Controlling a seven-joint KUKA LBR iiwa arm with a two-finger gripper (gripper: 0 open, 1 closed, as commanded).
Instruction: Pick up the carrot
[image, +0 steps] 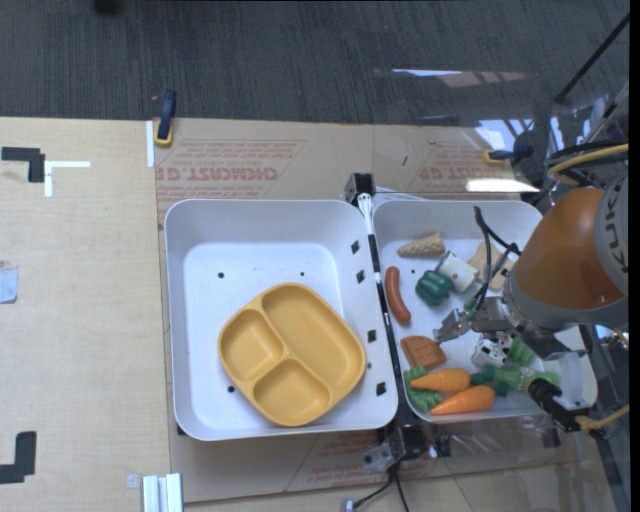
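Claw (462, 323) hangs above the right bin (530, 215) — whether spread or pressed together, I cannot tell.
Two carrots — one (441, 380) lying level, one (463, 401) near the front wall, tips pointing left, greens right; a toast slice (423, 350) and sausage (398, 294) crowd beside them.

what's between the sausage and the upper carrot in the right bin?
Camera view: a brown toast-like piece lies between the sausage and the upper carrot, just above the carrot's left end.
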